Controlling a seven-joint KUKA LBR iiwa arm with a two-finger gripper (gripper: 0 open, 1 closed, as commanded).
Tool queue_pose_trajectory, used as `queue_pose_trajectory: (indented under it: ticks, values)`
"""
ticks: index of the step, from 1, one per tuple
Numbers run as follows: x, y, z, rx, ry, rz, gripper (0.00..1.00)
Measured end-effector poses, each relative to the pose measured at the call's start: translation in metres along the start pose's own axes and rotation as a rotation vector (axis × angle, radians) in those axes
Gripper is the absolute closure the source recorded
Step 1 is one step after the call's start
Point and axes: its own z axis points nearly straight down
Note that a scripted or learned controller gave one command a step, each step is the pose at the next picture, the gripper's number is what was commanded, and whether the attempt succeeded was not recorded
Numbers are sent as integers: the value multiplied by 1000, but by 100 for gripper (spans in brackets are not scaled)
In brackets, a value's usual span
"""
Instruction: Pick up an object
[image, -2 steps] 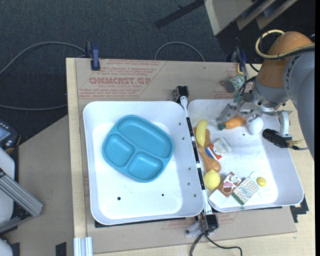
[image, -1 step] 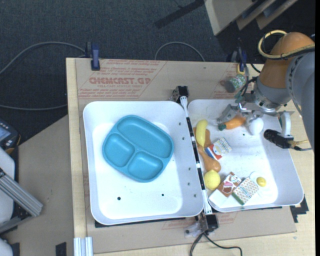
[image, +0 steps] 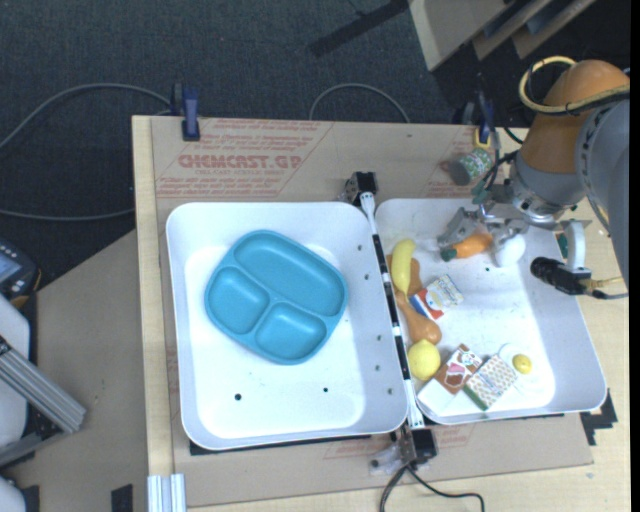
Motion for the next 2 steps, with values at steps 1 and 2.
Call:
queue_pose_trajectory:
  ticks: [1,2]
  values:
    - [25,-49,-69,-34,-38,2,100]
    - [24,-49,-64,-30,-37,3,0]
